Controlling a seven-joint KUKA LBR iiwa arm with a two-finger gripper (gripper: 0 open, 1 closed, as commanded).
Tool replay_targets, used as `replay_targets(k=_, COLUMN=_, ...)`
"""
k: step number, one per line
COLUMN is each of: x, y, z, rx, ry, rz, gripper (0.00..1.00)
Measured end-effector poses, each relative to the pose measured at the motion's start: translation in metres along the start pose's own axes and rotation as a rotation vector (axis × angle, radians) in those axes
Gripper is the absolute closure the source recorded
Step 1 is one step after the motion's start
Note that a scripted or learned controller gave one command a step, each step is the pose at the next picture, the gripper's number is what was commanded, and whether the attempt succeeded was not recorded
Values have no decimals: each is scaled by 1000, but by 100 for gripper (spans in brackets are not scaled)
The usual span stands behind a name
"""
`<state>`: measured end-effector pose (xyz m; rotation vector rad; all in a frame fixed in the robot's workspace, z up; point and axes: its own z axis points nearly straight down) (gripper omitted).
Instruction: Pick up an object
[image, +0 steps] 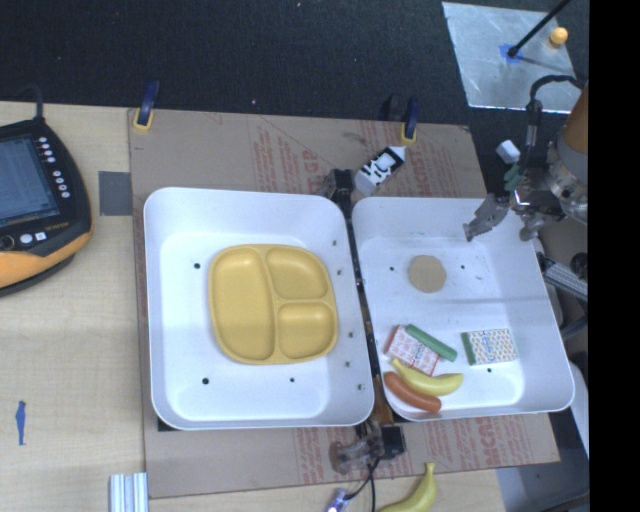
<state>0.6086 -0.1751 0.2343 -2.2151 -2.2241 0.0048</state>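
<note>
Lying at the bottom edge of the view, outside the bins, a banana (415, 492) curves on the brown board (250, 150) at about six o'clock, beside a tangle of dark cable (365, 455). Just above it sits the right bin (545, 330), and its near corner holds a cluster: a second yellow banana (432, 381) touching a red-orange sausage (412, 393), with a red-and-white packet (410, 348) and a green stick (431, 343) lying across that packet. At three o'clock from the cluster lies a small patterned pad (489, 346). A round tan cookie (427, 273) rests alone near the middle of that bin.

Filling the left bin (170, 300) at nine o'clock is a yellow divided plate (270, 302) with three compartments.

Toward two o'clock, the gripper (505, 217) hangs over the far right edge of the right bin, well apart from the cookie and the cluster. Its two fingers stand spread, and nothing sits between them.

A black-and-white tag (379, 168) lies at twelve o'clock beyond the bins, and a handheld control tablet (35, 195) rests at the far left.
</note>
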Motion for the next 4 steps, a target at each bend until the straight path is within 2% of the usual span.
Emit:
replay_targets(k=1, x=39, y=22, z=89, rx=3, ry=0, rz=-2, gripper=0)
replay_targets(k=2, x=42, y=12, z=143, rx=2, ry=-1, rz=-1, gripper=0)
replay_targets(k=3, x=41, y=12, z=132, rx=3, ry=-2, rz=-2, gripper=100)
replay_targets(k=4, x=112, y=28, z=41, rx=-3, ry=2, rz=-1, gripper=100)
